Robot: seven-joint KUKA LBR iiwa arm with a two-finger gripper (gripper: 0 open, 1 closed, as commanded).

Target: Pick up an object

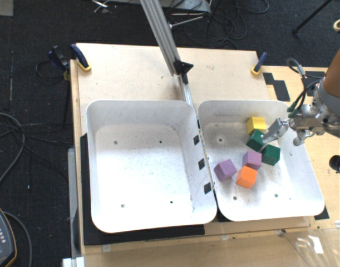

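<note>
Several small cubes lie in the right bin (303, 202): a yellow cube (256, 123), a dark green cube (255, 141), a second green cube (271, 154), a purple cube (252, 159), another purple cube (225, 169) and an orange cube (247, 177). My gripper (287, 134) reaches in from the right, over the bin's right side. It is open, with one finger (275, 130) next to the yellow and dark green cubes and the other (299, 139) near the bin's right wall. Nothing sits between the fingers.
The left bin (103, 149) stands beside the right one, with a shared divider (202, 149) between them. A slanted metal pole (161, 29) rises behind the bins. Clamps sit at the wooden board's far corners (80, 60).
</note>
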